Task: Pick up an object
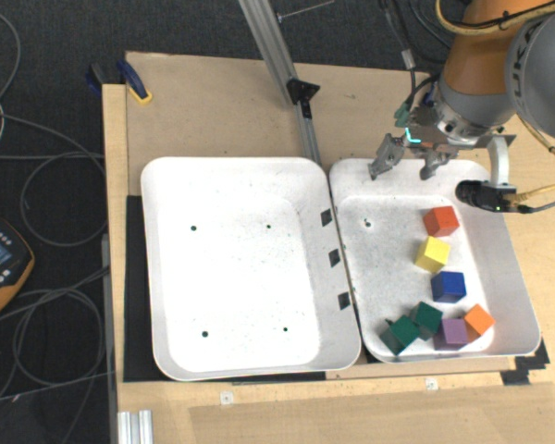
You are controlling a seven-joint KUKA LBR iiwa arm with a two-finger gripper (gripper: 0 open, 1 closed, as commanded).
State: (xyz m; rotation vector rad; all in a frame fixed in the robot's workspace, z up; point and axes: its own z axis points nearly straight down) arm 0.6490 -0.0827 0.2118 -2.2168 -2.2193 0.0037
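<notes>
My gripper hangs over the far edge of the right bin, its two fingers spread apart with nothing between them. Down the bin's right side lie a red cube, a yellow cube and a blue cube. At the bin's near edge cluster two dark green blocks, a purple block and an orange block. The gripper is well above and behind all of them, nearest the red cube.
The left bin sits beside the right one, joined by black clips. A slanted metal rod rises behind the bins. Cables lie on the floor at left, and a blue-yellow tool rests at the bench's far-left corner.
</notes>
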